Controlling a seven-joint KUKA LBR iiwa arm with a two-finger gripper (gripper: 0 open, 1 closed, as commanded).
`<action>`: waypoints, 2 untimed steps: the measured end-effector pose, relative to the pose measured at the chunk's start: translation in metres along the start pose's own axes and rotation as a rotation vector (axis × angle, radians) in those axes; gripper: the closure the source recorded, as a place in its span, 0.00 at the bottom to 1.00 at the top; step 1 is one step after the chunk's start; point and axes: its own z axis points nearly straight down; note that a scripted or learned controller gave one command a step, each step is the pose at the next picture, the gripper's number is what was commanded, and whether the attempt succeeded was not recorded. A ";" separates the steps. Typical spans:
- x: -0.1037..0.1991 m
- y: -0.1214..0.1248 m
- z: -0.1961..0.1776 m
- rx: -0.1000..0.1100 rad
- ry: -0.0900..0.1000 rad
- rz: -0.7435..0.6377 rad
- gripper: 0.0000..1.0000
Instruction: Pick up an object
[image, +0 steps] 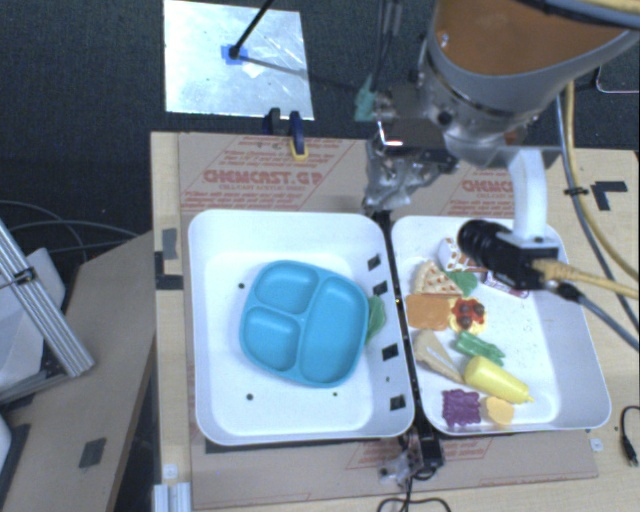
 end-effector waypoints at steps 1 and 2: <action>-0.001 0.055 -0.008 0.004 -0.002 0.023 1.00; 0.067 0.003 -0.009 0.008 0.000 0.009 1.00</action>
